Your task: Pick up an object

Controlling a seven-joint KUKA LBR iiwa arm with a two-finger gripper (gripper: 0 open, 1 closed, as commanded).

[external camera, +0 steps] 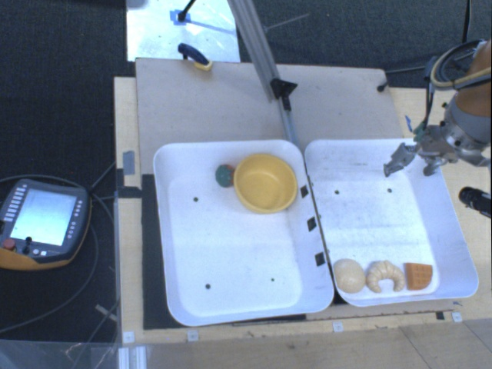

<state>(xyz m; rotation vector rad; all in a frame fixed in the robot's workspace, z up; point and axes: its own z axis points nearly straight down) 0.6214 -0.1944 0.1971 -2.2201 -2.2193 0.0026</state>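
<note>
Down at the near edge of the right bin (453, 229), three small things are lined up in a row: a pale egg (348, 274), a cream-coloured croissant (386, 275) just beside it, and an orange wedge (418, 275) touching the croissant on the far side. All three are tucked against the bin's front wall.

Over in the left bin (200, 283), a yellow bowl (265, 182) is seen upright near the back right corner, and a small dark green ball (224, 175) is pressed right up against its left side.

The gripper (413, 164) is found at the upper right corner of the right bin, carried in from the right by the grey arm (470, 118). Two fingers are spread apart, one reaching left over the bin floor, the other pointing down beside it. Nothing is caught between them. The row of three things is well apart from the gripper, at the opposite end of the same bin.

Beyond the bench, a handheld control pad (40, 223) with a lit screen is laid on the dark floor at the left.
</note>
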